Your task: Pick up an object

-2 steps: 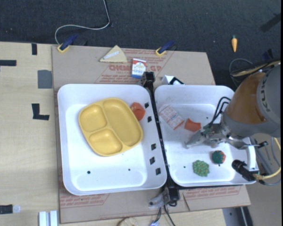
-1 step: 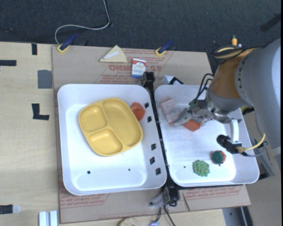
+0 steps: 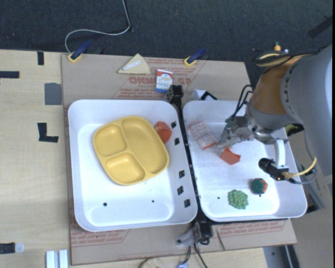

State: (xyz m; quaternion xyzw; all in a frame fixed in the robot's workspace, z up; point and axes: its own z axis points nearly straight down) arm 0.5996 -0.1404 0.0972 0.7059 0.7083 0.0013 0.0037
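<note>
Small orange-red wedge-shaped block (image 3: 230,156) lies flat mid-bin in the right white bin (image 3: 290,208). Gripper (image 3: 228,140) sits just above it.

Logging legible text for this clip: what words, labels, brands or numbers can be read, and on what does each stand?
Red lettering on the cardboard sheet under the bins: too blurred to read.
Small red and white box behind the left bin: print too small to read.
Clear packet in the right bin: markings unreadable.

A single fixed camera sits above the bench, looking down at a slant from moderate height. Both white bins fit in frame: the left bin (image 3: 81,166) and right bin (image 3: 290,205). The arm (image 3: 290,88) enters from the right edge.
</note>
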